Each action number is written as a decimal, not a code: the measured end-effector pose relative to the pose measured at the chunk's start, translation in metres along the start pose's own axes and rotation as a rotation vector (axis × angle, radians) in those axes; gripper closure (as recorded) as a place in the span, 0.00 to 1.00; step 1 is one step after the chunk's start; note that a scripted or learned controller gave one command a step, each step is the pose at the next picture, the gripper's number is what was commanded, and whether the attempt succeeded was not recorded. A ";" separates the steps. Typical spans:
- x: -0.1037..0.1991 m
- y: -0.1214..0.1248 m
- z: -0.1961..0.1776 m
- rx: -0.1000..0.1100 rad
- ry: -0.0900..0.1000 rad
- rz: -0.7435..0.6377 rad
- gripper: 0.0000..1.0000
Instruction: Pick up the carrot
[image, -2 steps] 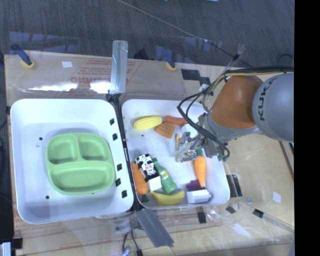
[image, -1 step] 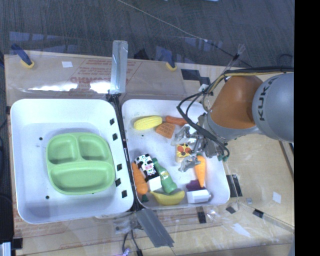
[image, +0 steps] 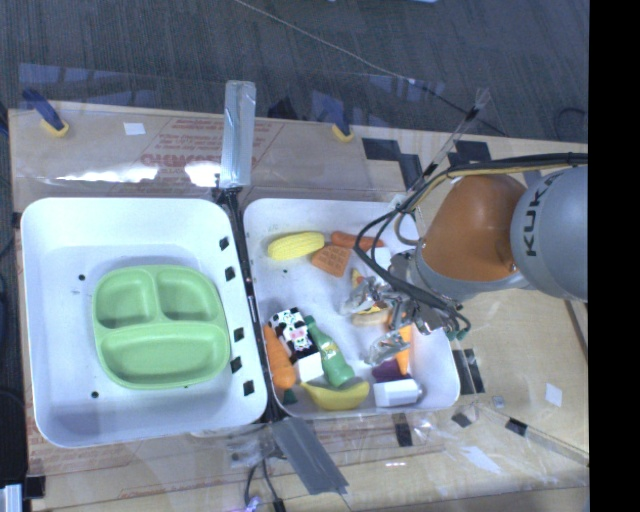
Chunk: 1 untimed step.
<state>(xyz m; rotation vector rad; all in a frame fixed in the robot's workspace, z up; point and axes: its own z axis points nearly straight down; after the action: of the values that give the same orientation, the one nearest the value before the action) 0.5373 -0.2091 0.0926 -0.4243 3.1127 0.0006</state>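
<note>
- Carrot (image: 279, 358) lies in the right bin (image: 262, 215), tight along its left wall, near the front corner, pointing front-back.
- Gripper (image: 385, 320) sits mid-bin, well apart from carrot, to its right. Can't tell if it's open or closed; cables and clutter hide the tips.
- Watch it: cow-print block (image: 291, 331) and green bottle (image: 331, 362) sit just beside carrot on the inner side. A finger coming down there prob hits them, not the gap.
- Wall side has no room, so you risk jamming a finger on the rim or nudging carrot w/o closing round it.
- Orange bits near gripper, plus an orange piece (image: 347, 239) by the corn (image: 295, 245), could get grabbed by mistake.
</note>
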 end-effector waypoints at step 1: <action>-0.003 0.002 -0.011 0.001 -0.003 -0.008 1.00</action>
<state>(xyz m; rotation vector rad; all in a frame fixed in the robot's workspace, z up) 0.5397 -0.2067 0.1038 -0.4368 3.1076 -0.0005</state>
